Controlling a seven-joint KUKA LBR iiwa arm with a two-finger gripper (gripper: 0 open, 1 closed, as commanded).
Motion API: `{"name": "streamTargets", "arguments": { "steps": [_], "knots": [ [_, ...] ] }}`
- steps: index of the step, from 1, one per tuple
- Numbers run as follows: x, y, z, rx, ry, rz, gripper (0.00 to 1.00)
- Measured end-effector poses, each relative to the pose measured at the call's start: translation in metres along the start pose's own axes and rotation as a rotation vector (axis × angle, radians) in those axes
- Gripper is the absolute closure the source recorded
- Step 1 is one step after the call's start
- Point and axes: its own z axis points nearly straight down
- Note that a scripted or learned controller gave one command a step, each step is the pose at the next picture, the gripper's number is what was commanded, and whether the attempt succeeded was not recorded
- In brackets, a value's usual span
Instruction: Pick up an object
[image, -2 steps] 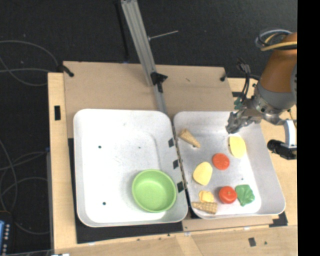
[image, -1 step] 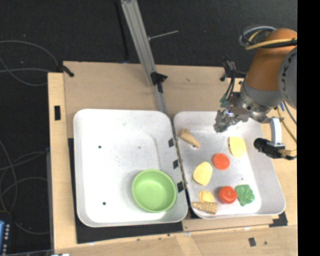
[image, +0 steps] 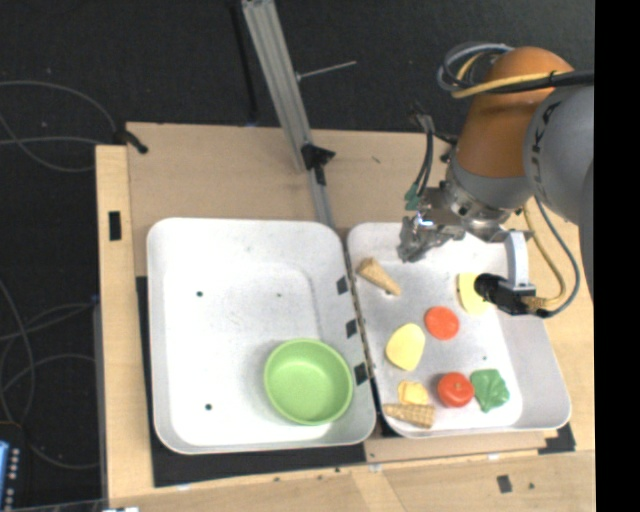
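My gripper (image: 412, 247) hangs over the far left part of the right bin (image: 535, 370), with nothing seen between its fingers. Just below and left of it lies a tan cone-shaped piece (image: 378, 276). Further down the bin lie a yellow piece (image: 405, 346), an orange-red round piece (image: 441, 322), a red tomato (image: 454, 389), a green pepper (image: 489, 389) and a waffle-patterned piece (image: 412, 412). A pale yellow item (image: 468, 293) sits partly behind a black part of the arm.
The left bin (image: 200, 270) holds a green bowl (image: 307, 381) at its near right corner. A slanted metal pole (image: 285, 100) rises behind the bins. Cables hang from the arm (image: 510, 110) at the right.
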Motion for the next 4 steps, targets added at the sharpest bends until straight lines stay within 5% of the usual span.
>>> {"name": "streamTargets", "arguments": {
  "steps": [3,4],
  "knots": [
    [0.155,-0.029,0.013,0.003,-0.001,0.001,1.00],
    [0.153,-0.029,0.013,0.003,-0.001,0.005,0.00]
  ]
}}
